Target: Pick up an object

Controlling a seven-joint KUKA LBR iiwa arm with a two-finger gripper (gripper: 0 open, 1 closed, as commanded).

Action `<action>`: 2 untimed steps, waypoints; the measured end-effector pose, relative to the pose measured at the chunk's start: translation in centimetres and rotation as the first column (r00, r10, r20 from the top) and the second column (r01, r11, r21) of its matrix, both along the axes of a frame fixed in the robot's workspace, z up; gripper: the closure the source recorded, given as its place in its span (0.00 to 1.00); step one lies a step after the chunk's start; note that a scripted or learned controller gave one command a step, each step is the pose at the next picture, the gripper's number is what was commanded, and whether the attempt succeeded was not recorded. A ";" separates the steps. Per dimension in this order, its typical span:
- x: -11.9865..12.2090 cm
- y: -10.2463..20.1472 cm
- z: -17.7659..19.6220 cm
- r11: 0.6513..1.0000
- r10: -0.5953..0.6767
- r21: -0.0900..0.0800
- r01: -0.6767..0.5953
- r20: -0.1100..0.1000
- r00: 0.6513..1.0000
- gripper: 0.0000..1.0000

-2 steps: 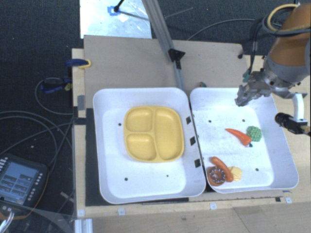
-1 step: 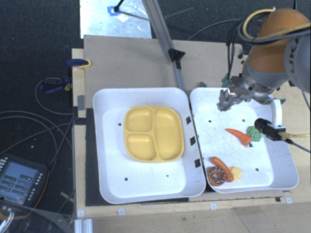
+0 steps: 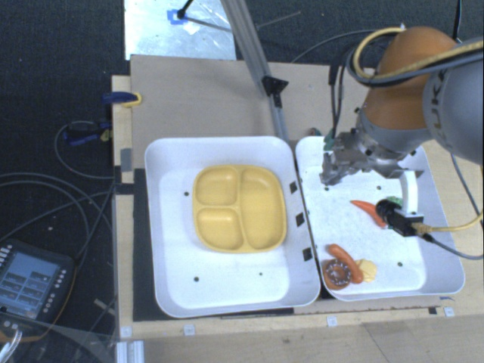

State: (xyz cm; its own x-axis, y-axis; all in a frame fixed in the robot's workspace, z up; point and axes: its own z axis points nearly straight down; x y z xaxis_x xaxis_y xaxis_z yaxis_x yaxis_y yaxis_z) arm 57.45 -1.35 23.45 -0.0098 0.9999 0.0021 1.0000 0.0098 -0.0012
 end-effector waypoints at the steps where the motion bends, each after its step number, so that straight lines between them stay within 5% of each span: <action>1: -2.8 5.3 -0.3 1.000 0.002 0.001 -0.002 -0.001 1.000 1.00; 2: -5.0 10.0 -1.0 1.000 0.001 0.000 -0.001 -0.001 1.000 1.00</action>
